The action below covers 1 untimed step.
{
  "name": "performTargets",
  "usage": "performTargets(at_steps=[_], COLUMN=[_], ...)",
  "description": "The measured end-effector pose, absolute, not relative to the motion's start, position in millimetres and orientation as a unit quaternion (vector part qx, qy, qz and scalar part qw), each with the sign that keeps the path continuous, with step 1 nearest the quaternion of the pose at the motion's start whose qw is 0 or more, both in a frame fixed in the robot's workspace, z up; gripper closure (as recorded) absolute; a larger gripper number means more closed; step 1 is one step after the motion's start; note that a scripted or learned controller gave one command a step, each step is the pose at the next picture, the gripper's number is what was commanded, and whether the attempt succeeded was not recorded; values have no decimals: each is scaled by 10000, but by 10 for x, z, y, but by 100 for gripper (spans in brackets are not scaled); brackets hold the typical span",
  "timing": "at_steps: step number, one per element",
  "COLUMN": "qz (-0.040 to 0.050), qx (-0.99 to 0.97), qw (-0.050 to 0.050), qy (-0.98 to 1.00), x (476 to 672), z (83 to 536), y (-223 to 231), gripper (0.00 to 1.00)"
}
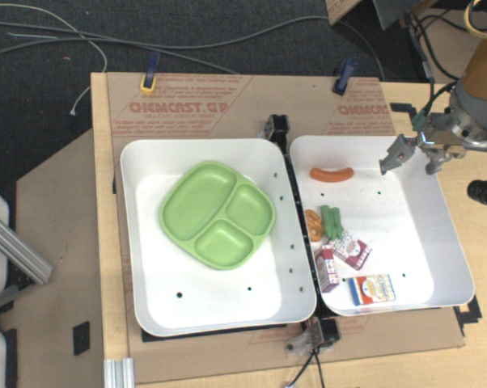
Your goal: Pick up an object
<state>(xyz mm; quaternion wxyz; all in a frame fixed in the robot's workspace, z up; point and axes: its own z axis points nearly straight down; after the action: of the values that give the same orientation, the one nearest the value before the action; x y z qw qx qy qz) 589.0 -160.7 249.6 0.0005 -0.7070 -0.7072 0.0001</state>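
Observation:
My gripper [414,158] hangs over the far right part of the right bin [421,217], fingers spread apart and open with nothing between them. A red-orange sausage [332,174] lies in that bin to the gripper's left. Nearer the bin's left wall sit an orange pretzel-like piece [314,225], a green piece [332,221], a maroon packet [353,251], another maroon packet [328,268] and a small white, blue and red carton [370,288].
The left bin [146,297] holds a green three-compartment plate [218,214]. Black clamps [277,128] join the bins at the back and front. Cardboard lies under both bins, with blue clips [150,78] at its far edge. The arm enters from the upper right.

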Motion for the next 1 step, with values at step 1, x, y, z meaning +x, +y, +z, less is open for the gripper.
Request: performTargets(at_steps=[1], qz=[17], qx=[-7073], qw=[37], qy=[-7069], x=[5840], z=[1870], y=[-1604], gripper=[0])
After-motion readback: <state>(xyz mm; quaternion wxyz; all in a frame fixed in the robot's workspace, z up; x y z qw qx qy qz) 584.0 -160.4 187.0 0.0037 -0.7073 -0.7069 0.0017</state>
